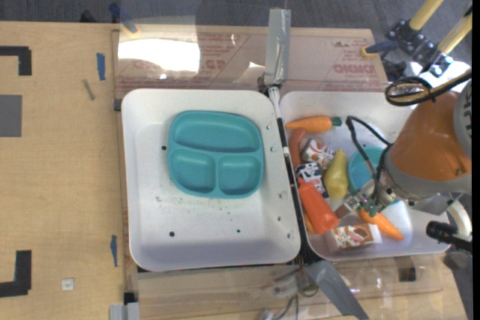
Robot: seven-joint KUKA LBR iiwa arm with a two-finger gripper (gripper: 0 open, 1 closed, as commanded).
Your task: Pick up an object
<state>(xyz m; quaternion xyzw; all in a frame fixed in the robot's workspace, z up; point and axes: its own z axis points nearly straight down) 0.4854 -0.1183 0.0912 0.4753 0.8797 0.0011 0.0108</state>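
Gripper [369, 200], state indiscernible, low in right-hand shallow white bin [402, 245], beside small orange plastic carrot [384, 224]: probably light, rigid, slick, best pinched across its thick middle; adjacent, yellow pear-shaped toy [337, 174]; left-hand bin [142, 183] holds teal compartmented plastic tray [216, 154].

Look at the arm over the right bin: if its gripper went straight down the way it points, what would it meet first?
Most likely the small carrot lying right under the gripper, near the right bin's front. Depth is hard to judge from this slanted view, so it could land on the bin floor beside it.
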